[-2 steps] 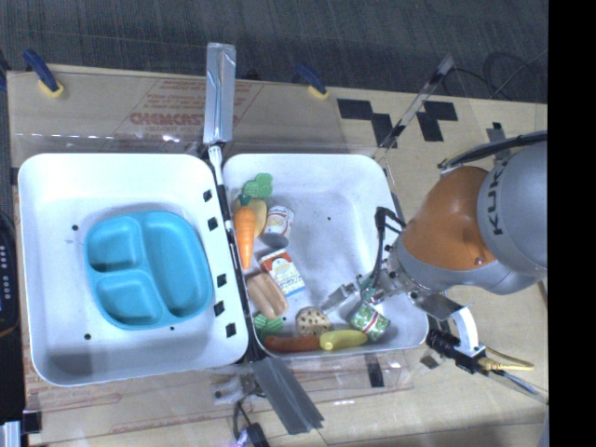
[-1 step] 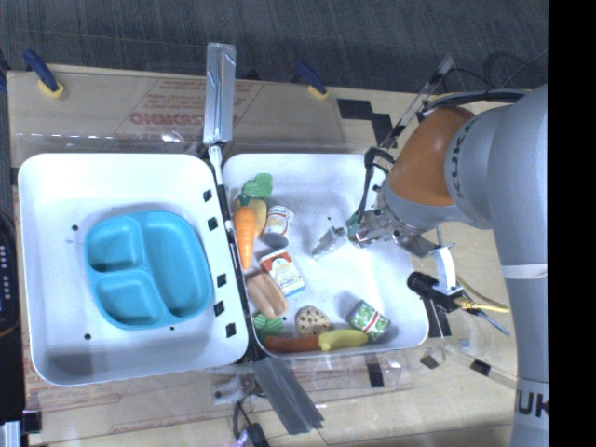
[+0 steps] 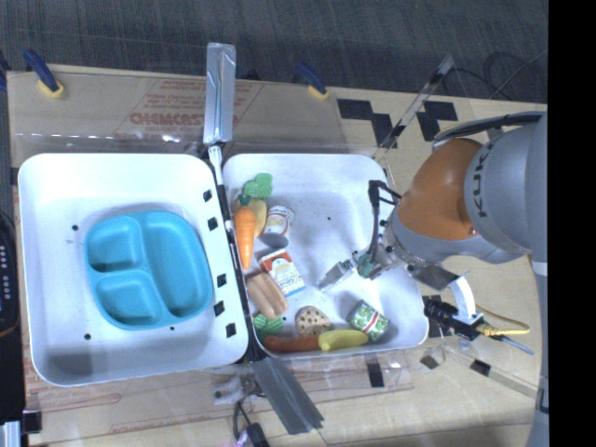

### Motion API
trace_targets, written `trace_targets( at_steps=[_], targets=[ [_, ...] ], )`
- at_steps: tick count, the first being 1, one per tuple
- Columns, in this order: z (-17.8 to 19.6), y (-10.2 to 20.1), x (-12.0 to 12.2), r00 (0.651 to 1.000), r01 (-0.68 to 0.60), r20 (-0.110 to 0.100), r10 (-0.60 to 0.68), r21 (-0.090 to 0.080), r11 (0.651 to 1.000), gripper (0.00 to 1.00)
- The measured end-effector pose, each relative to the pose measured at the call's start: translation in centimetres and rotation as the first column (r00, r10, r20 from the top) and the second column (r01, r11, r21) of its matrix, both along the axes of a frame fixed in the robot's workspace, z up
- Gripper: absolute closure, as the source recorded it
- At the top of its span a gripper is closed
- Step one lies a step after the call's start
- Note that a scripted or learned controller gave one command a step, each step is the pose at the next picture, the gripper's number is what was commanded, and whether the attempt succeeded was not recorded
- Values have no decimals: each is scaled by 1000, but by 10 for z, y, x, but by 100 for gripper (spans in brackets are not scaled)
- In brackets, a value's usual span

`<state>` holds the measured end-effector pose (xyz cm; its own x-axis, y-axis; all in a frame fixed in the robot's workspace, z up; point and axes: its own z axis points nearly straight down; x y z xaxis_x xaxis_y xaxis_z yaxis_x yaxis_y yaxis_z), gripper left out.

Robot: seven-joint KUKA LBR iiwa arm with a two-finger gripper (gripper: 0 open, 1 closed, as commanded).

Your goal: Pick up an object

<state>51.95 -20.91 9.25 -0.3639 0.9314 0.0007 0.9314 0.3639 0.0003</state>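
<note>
Camera view: the gripper (image 3: 358,266) sits low inside the right bin (image 3: 321,170), near that bin's right wall, below the arm's orange band (image 3: 438,198). Whether it is open or closed cannot be told, and no object is seen held in it. The green can (image 3: 369,319) lies just below the gripper, apart from it. The small carton (image 3: 282,273) lies to its left, near the carrot (image 3: 244,234). A yellow banana (image 3: 343,340) rests along the bin's bottom edge. The left bin (image 3: 42,184) holds a blue divided plate (image 3: 147,268).
</note>
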Motion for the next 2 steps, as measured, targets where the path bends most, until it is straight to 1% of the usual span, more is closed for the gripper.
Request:
trace_targets(
  at_steps=[1, 2],
  targets=[
    [0, 0, 88, 986, 170, 0, -170, 0, 986, 0],
    [0, -3, -44, 995, 100, -2, -100, -1, 995, 0]
  ],
)
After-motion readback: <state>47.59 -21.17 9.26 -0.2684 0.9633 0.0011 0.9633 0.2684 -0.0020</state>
